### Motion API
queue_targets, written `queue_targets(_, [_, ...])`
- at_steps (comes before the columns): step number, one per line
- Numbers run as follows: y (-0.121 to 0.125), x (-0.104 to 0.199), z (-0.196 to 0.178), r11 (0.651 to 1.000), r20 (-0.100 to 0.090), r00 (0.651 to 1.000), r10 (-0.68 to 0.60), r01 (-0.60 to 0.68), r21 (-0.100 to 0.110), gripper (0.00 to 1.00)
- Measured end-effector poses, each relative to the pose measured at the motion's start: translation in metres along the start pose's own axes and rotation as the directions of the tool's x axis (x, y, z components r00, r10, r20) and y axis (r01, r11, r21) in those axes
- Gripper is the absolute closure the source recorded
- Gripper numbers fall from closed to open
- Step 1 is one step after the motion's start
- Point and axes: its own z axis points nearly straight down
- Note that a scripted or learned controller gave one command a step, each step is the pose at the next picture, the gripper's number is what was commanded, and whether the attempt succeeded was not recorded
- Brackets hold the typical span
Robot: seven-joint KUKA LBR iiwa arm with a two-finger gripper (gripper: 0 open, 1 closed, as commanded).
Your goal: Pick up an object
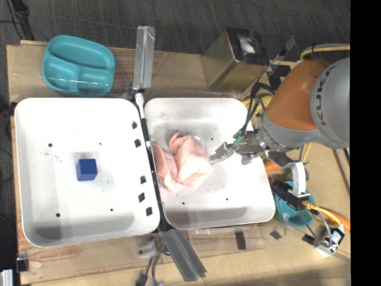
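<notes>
Arm, grey with orange band, enters from the right and bends down over the right shallow white plastic bin. Hand sits low at the right edge of a crumpled pink cloth, fingertips touching or just beside its folds; whether the fingers are apart or together cannot be told at this angle, and no fabric shows between them. Cloth lies left of centre in the right bin, bunched against the wall shared with the left white bin. Small blue cube, hard-edged and matte, rests alone near the middle of the left bin, well apart from the hand. Teal moulded plastic tray, rounded with compartments, sits on the wooden table behind the left bin. Brown cardboard-like box stands behind the right bin.
</notes>
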Motion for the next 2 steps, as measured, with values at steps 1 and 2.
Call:
queue_targets(1, [0.071,0.056,0.102,0.999,0.001,0.999,0.037,-0.037,0.000,0.00])
queue_targets(2, [0.093,0.078,0.107,0.996,0.002,0.996,-0.095,0.095,-0.003,0.00])
